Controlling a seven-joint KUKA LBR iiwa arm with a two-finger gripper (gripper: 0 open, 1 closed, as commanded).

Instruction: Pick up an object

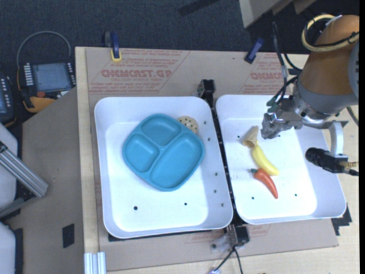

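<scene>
Red chili pepper (266, 182) lies low in the right bin (319, 207), touching the yellow banana (264, 159) just above it; a tan wedge-shaped piece (250, 136) sits at the banana's upper end. Gripper (272, 127) hovers just right of that piece, above the banana; open or closed, cannot tell. Right half of this bin is bare white floor. Left bin (114, 204) holds a blue divided plate (163, 152) with a cookie (187, 123) at its upper edge.

Grey arm with orange band enters from right, wrist bent downward, hand (272, 125) hanging low over right side, pointing down and leftward
</scene>
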